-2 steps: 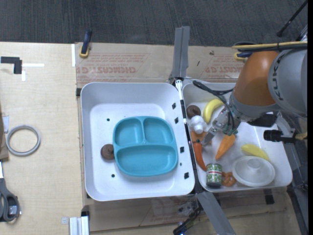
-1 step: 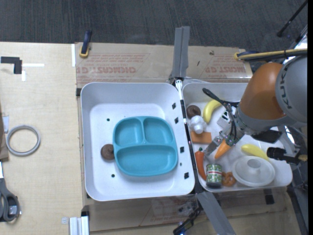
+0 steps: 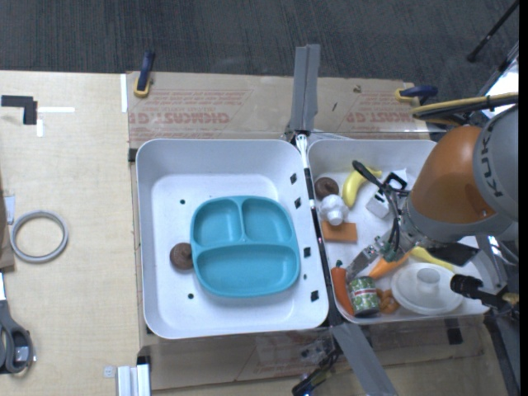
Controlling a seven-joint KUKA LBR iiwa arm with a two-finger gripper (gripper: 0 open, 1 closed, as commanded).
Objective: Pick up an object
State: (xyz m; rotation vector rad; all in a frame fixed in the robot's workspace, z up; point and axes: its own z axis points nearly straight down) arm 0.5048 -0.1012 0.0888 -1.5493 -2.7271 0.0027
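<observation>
The left bin (image 3: 157, 246) has a blue plate (image 3: 245, 246) in it with a small brown round thing (image 3: 181, 256) just beside it. The right bin (image 3: 330, 148) is full of toys: a banana (image 3: 355, 186), an orange block (image 3: 339, 232), a little can (image 3: 362, 294) and a white bowl (image 3: 425, 287). The gripper (image 3: 370, 258) is low in this bin, near the can and an orange carrot (image 3: 386, 265) (I cannot tell how it is set), so the arm looks to be reaching for a toy, and next it needs to pinch one and lift.
</observation>
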